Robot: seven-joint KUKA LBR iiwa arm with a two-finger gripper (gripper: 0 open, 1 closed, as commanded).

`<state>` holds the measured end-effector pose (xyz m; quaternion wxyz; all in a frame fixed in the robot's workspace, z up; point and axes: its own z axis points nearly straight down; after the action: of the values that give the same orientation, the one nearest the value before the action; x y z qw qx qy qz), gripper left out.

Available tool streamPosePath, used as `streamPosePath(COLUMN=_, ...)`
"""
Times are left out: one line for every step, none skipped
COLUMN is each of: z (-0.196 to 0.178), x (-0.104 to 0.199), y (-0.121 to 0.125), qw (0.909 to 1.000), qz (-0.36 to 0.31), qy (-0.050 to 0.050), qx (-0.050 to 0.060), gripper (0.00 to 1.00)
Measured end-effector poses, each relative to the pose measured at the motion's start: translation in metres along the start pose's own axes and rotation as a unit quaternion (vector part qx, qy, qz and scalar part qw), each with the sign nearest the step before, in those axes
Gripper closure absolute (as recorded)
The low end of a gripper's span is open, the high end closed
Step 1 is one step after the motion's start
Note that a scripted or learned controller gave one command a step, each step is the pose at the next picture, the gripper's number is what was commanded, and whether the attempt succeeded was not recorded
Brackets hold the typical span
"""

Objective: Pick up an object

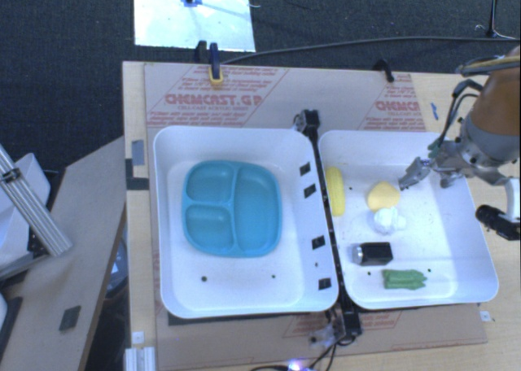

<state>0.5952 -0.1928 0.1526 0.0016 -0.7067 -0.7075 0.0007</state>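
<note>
The gripper (431, 168) hovers with fingers spread and nothing between them above the right bin's (480, 276) back edge, approaching to pick. The yellow lump (383, 196) sits just beside it, toward the bin's middle; next it must descend and close.

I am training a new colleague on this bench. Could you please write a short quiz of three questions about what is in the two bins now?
1. True or false: the blue divided plate lies in the left bin.
2. Which item in the right bin lies nearest the bottom edge of the picture? A) yellow lemon-shaped object B) green object C) black object
3. Fill in: the long yellow object lies along the right bin's ____ wall.

Key: 1 true. 2 B. 3 left; the gripper is over the bin's upper right part.
</note>
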Motion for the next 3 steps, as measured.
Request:
streamPosePath(z=0.060, x=-0.004, y=0.005, qw=1.0000, qz=0.000, qy=-0.001, qx=-0.001, gripper=0.00)
streamPosePath(z=0.045, x=-0.005, y=0.007, qw=1.0000, qz=0.000, qy=-0.001, qx=-0.004, gripper=1.00)
streamPosePath(z=0.001, x=-0.005, y=0.009, qw=1.0000, qz=-0.001, qy=-0.002, qx=-0.005, gripper=1.00)
